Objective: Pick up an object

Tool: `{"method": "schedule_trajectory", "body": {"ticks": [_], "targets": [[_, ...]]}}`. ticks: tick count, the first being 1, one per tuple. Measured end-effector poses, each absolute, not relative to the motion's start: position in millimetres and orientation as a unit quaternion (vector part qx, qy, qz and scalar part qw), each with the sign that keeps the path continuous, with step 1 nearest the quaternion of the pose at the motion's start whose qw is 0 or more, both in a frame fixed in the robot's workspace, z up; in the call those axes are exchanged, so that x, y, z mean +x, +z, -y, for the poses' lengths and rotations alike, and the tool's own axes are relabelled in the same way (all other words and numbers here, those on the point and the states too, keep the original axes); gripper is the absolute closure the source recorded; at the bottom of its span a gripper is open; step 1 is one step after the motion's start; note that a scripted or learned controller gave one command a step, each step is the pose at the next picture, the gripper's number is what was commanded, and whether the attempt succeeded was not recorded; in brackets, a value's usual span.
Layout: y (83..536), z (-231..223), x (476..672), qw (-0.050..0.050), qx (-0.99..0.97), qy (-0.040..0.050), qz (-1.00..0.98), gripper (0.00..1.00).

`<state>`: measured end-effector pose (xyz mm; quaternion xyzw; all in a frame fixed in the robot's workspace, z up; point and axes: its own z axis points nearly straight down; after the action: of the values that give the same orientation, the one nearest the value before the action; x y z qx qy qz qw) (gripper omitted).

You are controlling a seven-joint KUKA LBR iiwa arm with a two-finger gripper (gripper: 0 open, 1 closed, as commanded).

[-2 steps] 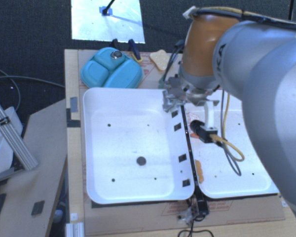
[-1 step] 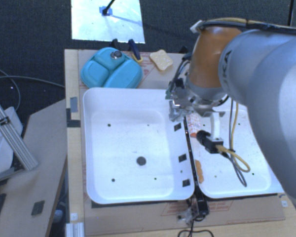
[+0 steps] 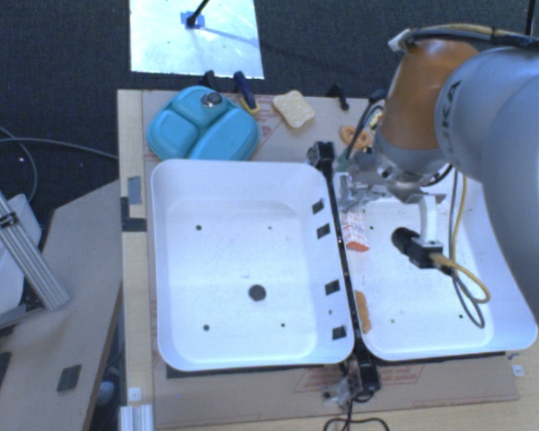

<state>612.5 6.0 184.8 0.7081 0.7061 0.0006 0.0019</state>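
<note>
My gripper [image 3: 349,191] hangs low over the left part of the right bin [image 3: 485,330], close to the divider. Just below it is a small white and red packet [image 3: 355,233]; whether the gripper touches it I cannot tell. An orange, stick-like piece [image 3: 363,311] lies in the same bin near the divider, toward the front. In the left bin [image 3: 180,241] a small dark disc [image 3: 257,292] rests on the floor.
Behind the bins on the bench are a blue sectioned tray [image 3: 202,126], a tan toast-like piece [image 3: 293,109] and a small orange item [image 3: 353,136]. The arm's bulk [image 3: 494,124] covers the right bin's back right. A yellow cable [image 3: 467,281] loops over that bin.
</note>
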Motion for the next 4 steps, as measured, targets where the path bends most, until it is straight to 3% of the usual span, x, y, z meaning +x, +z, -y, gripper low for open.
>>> {"method": "schedule_trajectory", "body": {"ticks": [1, 2, 3, 4], "targets": [[184.8, -80.1, 629.9, 0.001, 0.704, 0.0024, -0.71, 1.0], [184.8, -100.6, 644.3, 0.001, 0.705, 0.0021, -0.709, 1.0], [144.5, -119.3, 645.9, 0.0, 0.705, 0.0001, -0.709, 1.0], [82.2, -113.9, 531.7, -0.002, 0.707, -0.0022, -0.707, 1.0]]}}
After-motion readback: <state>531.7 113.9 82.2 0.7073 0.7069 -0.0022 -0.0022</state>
